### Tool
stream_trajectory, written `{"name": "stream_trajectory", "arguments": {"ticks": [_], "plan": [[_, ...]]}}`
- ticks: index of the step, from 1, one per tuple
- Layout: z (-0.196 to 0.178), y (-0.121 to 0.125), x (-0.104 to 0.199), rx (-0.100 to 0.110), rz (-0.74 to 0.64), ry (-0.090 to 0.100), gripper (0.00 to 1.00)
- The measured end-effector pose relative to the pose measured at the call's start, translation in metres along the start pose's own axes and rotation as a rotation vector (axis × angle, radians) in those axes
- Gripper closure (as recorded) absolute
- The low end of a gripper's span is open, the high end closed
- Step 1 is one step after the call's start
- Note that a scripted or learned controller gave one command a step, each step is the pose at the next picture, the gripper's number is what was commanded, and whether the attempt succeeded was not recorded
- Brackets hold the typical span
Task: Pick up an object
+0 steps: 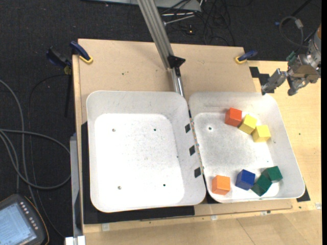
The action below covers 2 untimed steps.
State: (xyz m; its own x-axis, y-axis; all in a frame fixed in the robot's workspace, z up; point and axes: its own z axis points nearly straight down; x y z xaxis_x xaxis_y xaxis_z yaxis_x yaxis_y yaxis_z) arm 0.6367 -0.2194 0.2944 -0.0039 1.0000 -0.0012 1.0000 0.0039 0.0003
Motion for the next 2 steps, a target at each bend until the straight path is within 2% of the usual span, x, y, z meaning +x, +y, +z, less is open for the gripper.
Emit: {"name": "stream_trajectory", "arguments": {"ticks": [1, 2], "plan": [[0.0, 0.0, 0.0, 0.0, 0.0, 0.0, 0.0], [0.062, -0.007, 0.004, 0.006, 0.003, 0.002, 0.0]]}}
